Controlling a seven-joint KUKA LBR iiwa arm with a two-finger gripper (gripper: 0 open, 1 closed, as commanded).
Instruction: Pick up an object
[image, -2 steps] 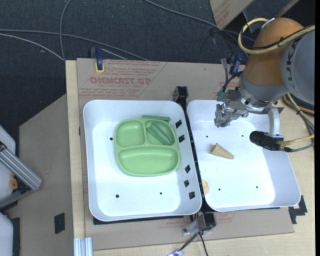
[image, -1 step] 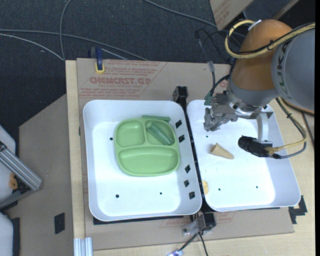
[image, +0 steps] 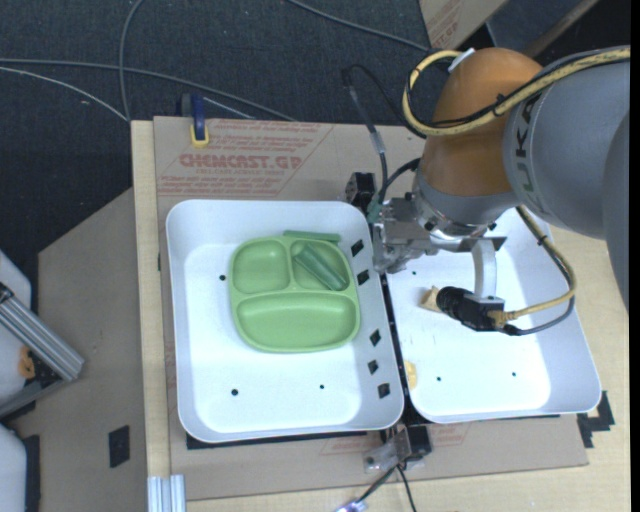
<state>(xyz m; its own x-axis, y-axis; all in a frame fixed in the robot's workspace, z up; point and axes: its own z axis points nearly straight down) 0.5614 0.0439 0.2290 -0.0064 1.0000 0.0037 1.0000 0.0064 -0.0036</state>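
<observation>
A green divided plate (image: 292, 298) lies in the left white bin (image: 200, 390). A darker green oblong piece (image: 322, 265) rests in the plate's upper right compartment, partly over the rim. My gripper (image: 388, 250) hangs below the orange wrist band at the upper left corner of the right bin (image: 540, 385), close to the divide between the two bins. It sits just right of the plate, and I see nothing held in it.
The grey arm (image: 580, 140) covers the right bin's far part. Cardboard (image: 250, 160) lies under both bins, with a blue and yellow clamp (image: 199, 118) at its back edge. Black clips (image: 375, 340) line the seam between the bins.
</observation>
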